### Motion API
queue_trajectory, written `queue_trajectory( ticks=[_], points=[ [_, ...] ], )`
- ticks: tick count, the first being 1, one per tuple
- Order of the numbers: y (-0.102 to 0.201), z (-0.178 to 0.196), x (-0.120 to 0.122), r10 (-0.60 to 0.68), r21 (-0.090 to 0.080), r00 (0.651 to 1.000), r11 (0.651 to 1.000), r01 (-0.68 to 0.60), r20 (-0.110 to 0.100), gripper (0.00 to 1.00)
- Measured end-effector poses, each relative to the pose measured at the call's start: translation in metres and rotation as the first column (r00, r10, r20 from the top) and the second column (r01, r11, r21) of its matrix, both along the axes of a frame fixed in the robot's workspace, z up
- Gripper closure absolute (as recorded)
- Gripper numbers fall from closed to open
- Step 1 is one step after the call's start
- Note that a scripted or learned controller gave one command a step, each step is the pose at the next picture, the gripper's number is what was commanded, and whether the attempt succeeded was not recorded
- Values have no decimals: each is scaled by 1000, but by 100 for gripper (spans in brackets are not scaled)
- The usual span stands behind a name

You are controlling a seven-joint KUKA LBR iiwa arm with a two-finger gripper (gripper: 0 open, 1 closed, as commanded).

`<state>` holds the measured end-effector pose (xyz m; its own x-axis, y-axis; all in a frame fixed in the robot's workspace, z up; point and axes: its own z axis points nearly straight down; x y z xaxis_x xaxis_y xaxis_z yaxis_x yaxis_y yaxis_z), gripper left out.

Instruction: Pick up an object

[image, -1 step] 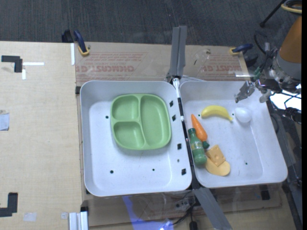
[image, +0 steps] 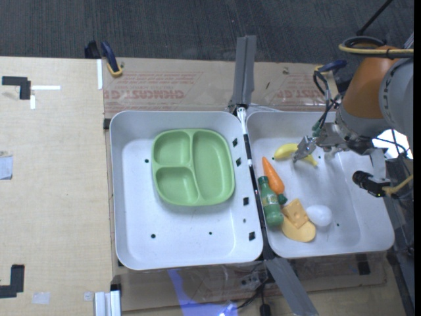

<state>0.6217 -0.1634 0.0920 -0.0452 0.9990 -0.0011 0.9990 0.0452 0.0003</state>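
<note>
banana [image: 288, 151] lies in the right bin [image: 358, 239], long axis running left to right, its right end touching or just under the pincer [image: 305, 154], which reaches in from the banana's right. pincer's state i cannot tell; the tips are small, blurred against the fruit.
</note>
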Motion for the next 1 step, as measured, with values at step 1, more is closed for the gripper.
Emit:
queue_trajectory(
  ticks=[1],
  points=[
    [0, 9, 0, 0, -1, 1000, 1000, 0, 0, 100]
  ],
)
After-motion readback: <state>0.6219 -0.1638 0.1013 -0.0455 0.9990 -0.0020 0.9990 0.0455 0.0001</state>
